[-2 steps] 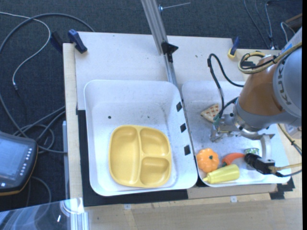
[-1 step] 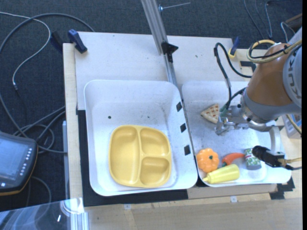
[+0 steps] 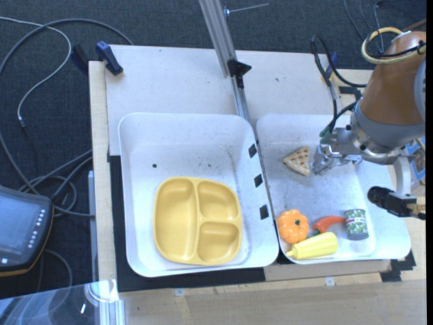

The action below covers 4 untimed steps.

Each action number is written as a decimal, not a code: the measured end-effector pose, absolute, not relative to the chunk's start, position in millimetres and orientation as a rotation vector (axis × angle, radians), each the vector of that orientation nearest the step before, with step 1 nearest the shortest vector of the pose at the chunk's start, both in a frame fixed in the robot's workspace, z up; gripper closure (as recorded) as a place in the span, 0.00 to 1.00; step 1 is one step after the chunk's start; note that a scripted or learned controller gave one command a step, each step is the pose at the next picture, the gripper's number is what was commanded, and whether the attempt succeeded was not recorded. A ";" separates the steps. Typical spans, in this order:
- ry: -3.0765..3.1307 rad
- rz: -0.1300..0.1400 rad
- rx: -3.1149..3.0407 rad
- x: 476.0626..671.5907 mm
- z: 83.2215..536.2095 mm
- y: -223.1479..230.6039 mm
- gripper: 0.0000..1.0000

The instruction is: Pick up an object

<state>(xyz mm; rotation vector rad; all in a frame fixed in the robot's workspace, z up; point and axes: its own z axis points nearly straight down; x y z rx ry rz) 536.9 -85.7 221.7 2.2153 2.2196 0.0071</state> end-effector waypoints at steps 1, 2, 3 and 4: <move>2.221 0.005 2.217 538.0 245.9 -85.4 1.00; 2.228 0.006 2.213 552.9 252.6 -37.8 1.00; 2.230 0.000 2.217 558.0 243.5 7.7 1.00; 2.228 0.003 2.215 574.4 229.1 58.3 1.00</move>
